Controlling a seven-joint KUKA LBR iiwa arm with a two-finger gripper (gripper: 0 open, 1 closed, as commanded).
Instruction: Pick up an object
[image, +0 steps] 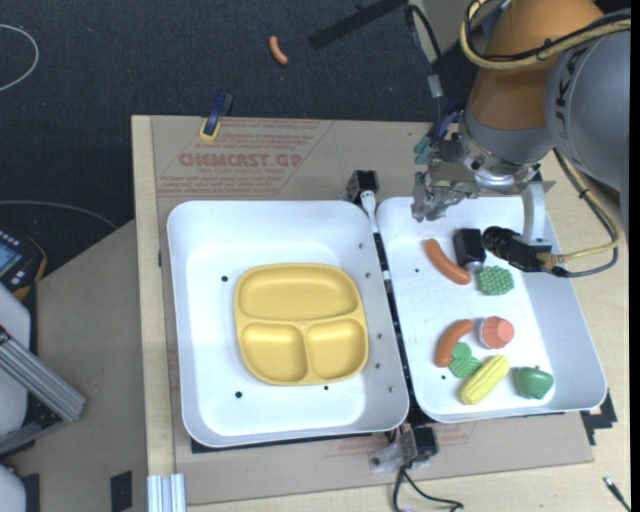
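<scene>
We see the grey robot arm with its orange band (520, 60) reaching in from the right. Its two-finger gripper (432, 205) hangs over the far left corner of the right white bin (580, 340). We cannot tell if it is apart or together, and we see nothing held in it.

In that bin lie toy foods. An orange sausage (446, 261) is near the gripper. Beside it sit a small black block (469, 247) and a bumpy green ball (494, 280). Closer to us are a second orange sausage (452, 341), a red and white round piece (496, 332), a yellow corn cob (484, 379) and a green pepper (534, 381).

The left white bin (200, 300) holds a yellow plastic plate with three parts (300, 322).
</scene>
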